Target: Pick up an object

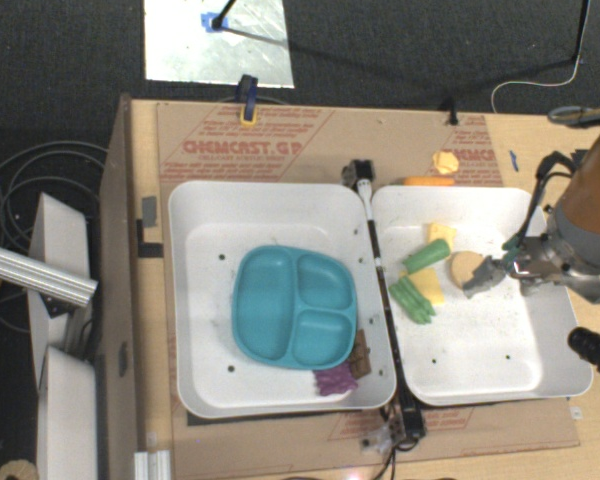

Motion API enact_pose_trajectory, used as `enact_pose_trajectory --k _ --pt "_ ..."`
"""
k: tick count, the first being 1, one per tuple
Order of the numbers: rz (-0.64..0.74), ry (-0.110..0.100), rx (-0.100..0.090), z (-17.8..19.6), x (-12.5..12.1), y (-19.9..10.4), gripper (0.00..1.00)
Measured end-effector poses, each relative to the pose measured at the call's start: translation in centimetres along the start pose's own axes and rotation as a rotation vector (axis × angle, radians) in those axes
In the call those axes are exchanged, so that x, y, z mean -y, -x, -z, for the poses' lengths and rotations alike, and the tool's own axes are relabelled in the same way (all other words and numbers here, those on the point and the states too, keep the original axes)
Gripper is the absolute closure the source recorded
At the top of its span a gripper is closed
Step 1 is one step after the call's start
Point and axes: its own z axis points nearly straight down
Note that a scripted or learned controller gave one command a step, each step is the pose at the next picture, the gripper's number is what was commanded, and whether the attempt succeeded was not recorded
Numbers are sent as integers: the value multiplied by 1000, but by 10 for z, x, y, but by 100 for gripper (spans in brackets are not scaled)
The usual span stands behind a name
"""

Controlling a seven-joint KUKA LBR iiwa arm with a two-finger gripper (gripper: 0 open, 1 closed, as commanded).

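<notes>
The gripper (483, 276) hangs low over the right bin (480, 368), and the pile of play food lies just to its left, toward the divider between the two bins. Nearest to it is a tan, rounded piece (464, 265), which touches or nearly touches the gripper's tip; from this slanted view I cannot tell which. Past that sit a yellow block (440, 234), a green pod (426, 256) lying slantwise with its long axis running from lower left to upper right, a second yellow piece (429, 287) and a darker green pod (413, 299) whose long axis runs from upper left to lower right. So the coming move turns on a short reach leftward: the tan piece is the closest candidate, and the pods lie a little farther the same way, both set askew to the bin walls. The arm (585, 203) comes in from the right edge, its wrist bent so the gripper points left and slightly down toward the pile. Whether the gripper is open or closed I cannot tell; its tip reads as one dark grey shape, and nothing is visibly held in it. The left bin (205, 228) holds a teal divided plate (294, 306) with a purple item (333, 379) and a brown one (362, 356) by its lower right rim, well apart from the gripper.
</notes>
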Motion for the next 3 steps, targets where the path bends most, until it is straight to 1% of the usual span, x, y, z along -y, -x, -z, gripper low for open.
enact_pose_trajectory --k 1,2,3 --pt "4 -4 -2 -121 -36 -26 0" --pt "-2 9 2 -143 -67 7 0" --pt "7 12 1 -118 -152 -25 0"
